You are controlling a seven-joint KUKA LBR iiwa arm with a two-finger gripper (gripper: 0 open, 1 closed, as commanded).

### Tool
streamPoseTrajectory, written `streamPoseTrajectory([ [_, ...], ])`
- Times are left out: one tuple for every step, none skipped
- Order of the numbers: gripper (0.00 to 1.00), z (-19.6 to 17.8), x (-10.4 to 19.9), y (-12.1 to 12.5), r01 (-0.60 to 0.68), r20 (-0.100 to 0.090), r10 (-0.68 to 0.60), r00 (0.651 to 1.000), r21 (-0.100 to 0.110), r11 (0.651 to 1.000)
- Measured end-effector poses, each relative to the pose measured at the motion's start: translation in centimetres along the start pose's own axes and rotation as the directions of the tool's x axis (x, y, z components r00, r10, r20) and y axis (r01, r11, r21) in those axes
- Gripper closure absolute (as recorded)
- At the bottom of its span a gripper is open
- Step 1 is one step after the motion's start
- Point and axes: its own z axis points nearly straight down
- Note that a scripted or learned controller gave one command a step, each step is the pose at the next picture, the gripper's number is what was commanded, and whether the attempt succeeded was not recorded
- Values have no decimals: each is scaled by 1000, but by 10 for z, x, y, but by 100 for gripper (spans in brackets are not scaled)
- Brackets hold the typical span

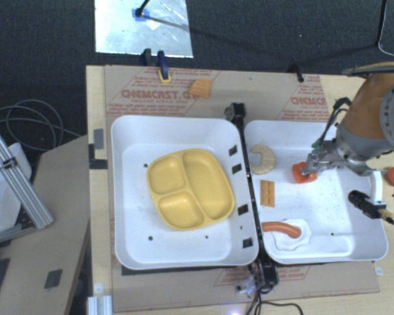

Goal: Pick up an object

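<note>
The grey two-finger gripper (313, 165) sits low over the small orange-red round object (303, 173), apparently for grasping; its jaw state cannot be told.

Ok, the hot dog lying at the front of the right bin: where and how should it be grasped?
Grip the hot dog at its middle, coming straight down from above, pinching across its narrow width. It lies flat and long, running left to right, partly on a white piece, so its long sides look free. The right bin's front wall seems far enough not to interfere.
</note>
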Motion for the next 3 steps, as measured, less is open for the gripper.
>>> streamPoseTrajectory([
  [100,-104,63,-13,6,-2,-6,1000,-3,1000],
  [100,-152,113,-23,7,-2,-7,1000,-2,1000],
  [100,-118,156,-68,5,-3,-5,1000,8,1000],
])
